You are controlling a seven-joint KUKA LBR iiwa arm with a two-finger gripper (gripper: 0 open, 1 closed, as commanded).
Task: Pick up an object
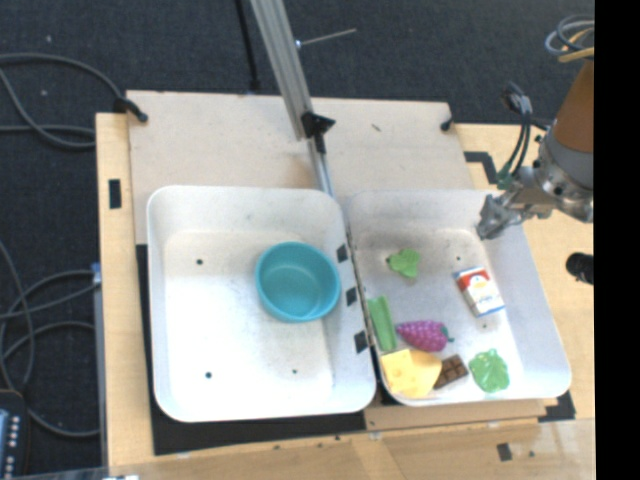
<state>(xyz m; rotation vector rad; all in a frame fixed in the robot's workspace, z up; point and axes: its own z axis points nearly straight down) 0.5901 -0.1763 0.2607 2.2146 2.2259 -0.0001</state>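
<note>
Two white bins, one blue bowl (297, 281) in the left bin (180, 218), seven small items in the right bin (530, 298).

Gripper (492, 220) hovers over the right bin's far edge, apparently holding nothing; its fingers' spacing cannot be made out. Arm cut off at right.

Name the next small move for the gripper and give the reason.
Probably shift the gripper toward the camera and lower it over the red and white carton. The gripper sits near the far right corner of the right bin with nothing under it, and the carton is the closest item, lying apart from the purple grapes and the green leaf piece.
</note>
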